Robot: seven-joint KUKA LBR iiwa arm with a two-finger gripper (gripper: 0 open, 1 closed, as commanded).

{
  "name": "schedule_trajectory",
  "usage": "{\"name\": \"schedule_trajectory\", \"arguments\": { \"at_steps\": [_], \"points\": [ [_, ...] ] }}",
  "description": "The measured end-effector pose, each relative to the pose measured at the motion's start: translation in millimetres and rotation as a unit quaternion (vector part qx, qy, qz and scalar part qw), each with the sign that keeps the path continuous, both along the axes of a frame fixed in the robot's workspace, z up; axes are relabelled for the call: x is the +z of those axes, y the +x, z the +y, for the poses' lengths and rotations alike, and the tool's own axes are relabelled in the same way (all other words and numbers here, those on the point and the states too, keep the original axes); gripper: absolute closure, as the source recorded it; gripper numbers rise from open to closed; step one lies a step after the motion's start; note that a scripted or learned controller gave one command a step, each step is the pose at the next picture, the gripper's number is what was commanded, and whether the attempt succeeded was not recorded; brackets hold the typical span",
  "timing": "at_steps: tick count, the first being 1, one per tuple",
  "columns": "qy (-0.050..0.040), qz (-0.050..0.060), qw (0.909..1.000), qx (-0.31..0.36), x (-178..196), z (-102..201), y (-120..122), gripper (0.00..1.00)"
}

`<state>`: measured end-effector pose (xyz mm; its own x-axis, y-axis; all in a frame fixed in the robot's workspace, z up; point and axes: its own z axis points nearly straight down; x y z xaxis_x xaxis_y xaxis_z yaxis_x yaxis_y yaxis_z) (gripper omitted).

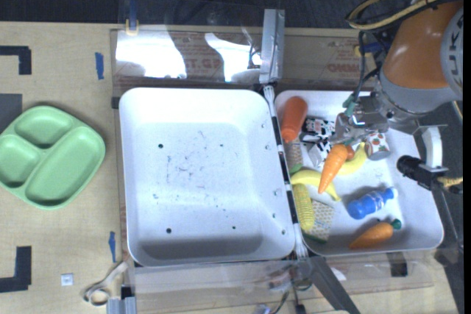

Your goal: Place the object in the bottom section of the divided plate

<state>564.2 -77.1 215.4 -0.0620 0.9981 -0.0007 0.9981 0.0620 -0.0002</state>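
The green divided plate [50, 156] rests on the bench at the far left, with two small sections at its top and one long section at the lower right. My gripper [355, 126] hangs low over the upper middle of the right bin [430, 232]. Just below it is an orange carrot [333, 165], tilted, with its thick end up against the gripper's tip and its point over a banana [315, 180]. I cannot make out whether the carrot is held or only touched.
The right bin also holds an orange sausage-shaped toy [293, 118], a corn cob [304, 207], a blue bottle [369, 203], a second carrot [373, 233] and a black-and-white item [315, 128]. The left bin [136, 110] lies between it and the plate.
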Motion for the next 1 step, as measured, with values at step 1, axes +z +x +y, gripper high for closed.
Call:
{"name": "schedule_trajectory", "arguments": {
  "at_steps": [1],
  "points": [
    [-0.0002, -0.002, 0.9932, 0.116, 31.7, 60.1, 103.1, 1.0]
  ]
}}
